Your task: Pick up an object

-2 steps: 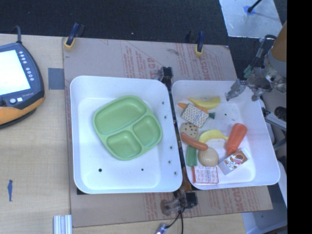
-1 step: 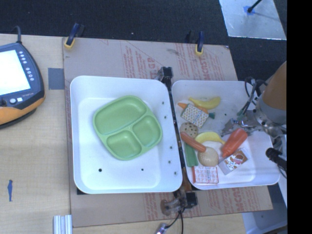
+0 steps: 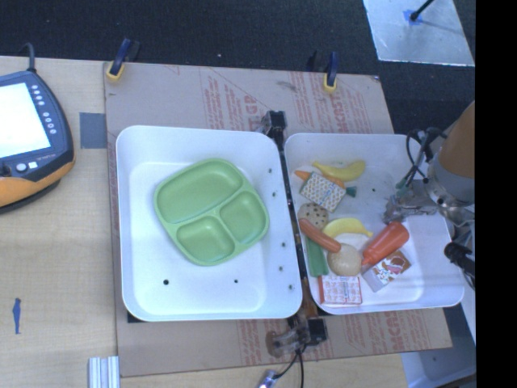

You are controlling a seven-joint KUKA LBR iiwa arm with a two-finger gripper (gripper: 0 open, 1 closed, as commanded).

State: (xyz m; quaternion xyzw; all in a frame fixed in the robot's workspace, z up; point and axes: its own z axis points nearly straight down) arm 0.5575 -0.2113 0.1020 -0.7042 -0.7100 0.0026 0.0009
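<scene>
My gripper [image 3: 404,208], aperture indeterminate, nothing visibly held; large carrot [image 3: 385,243] just at seven o'clock, long axis two-to-eight.

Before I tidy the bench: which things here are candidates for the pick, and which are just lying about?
For the pick, in the right bin: two bananas, two carrots, cookie, potato, small boxes.

Lying about: green divided plate, pendant, clamps.

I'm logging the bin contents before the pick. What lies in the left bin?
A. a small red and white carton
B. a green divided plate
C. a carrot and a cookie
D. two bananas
B: the green divided plate lies alone in the left bin, while the food items are in the right bin.
</scene>
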